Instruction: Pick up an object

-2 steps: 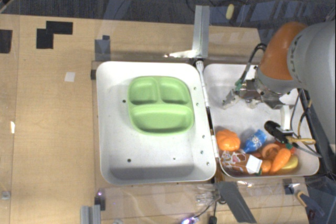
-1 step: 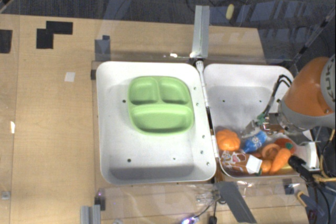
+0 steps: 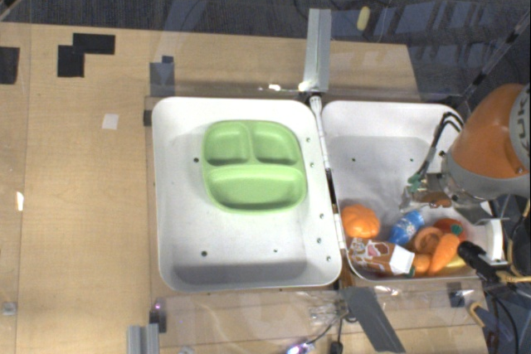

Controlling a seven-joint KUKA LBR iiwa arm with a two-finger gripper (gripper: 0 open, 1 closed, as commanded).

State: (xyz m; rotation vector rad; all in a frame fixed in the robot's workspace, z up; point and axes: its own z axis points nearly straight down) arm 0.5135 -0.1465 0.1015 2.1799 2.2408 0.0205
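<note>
The right bin [image 3: 373,137] holds a heap of items at its near end. Among them are an orange [image 3: 361,221], a small blue bottle [image 3: 405,228], a brown packet with a white label [image 3: 377,254] and a carrot [image 3: 444,251]. A round reddish piece [image 3: 428,238] lies between the bottle and the carrot. My gripper [image 3: 425,195] hangs low over the right bin, just above and to the right of the blue bottle. The grey wrist with its orange band [image 3: 496,141] reaches in from the right and hides part of the bin's right side.
A green divided plate [image 3: 253,164] lies in the left bin [image 3: 178,178]. A metal post [image 3: 317,46] stands behind the divider between the bins. Black cables run along the arm at the right. The far half of the right bin is bare white floor.
</note>
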